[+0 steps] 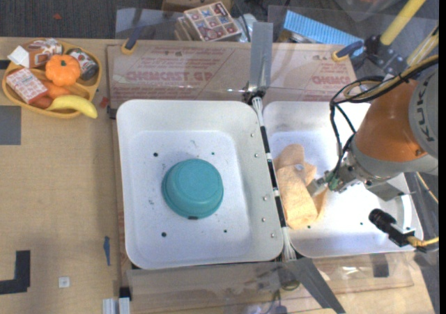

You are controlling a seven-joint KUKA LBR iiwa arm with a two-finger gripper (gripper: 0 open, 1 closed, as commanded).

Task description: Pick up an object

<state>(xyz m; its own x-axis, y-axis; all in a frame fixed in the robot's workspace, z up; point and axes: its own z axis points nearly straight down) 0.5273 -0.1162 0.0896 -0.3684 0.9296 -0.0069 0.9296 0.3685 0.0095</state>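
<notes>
Plexiglass and clamp hardware run along the near edge of the counter (56, 236), just under the two white bins. In the left bin (139, 131) a teal bowl (194, 188) sits upside down a little nearer than the middle, well clear of every wall. The right bin (348, 239) holds a tan sponge-like block (295, 186), lying against the wall it shares with the left bin and running from mid-bin toward the near corner; a second tan piece seems to lie under or behind its far end, though I cannot tell whether that is one thing or two. The claw (330, 183) is low in the right bin, just beside the right edge of the tan block and perhaps touching it; whether its fingers are spread or closed cannot be told, since the wrist and cables hide them. Above it the arm (390, 131), with its orange band, reaches in from the right, black cables looping over it. Farther back, cardboard sheets lie flat behind both bins. At the far left of the counter a yellow dish (42, 107) carries toy food, among it a small orange pumpkin (63, 69) and a banana (73, 104). Beyond the counter, boxes and clutter lie on the floor.
</notes>
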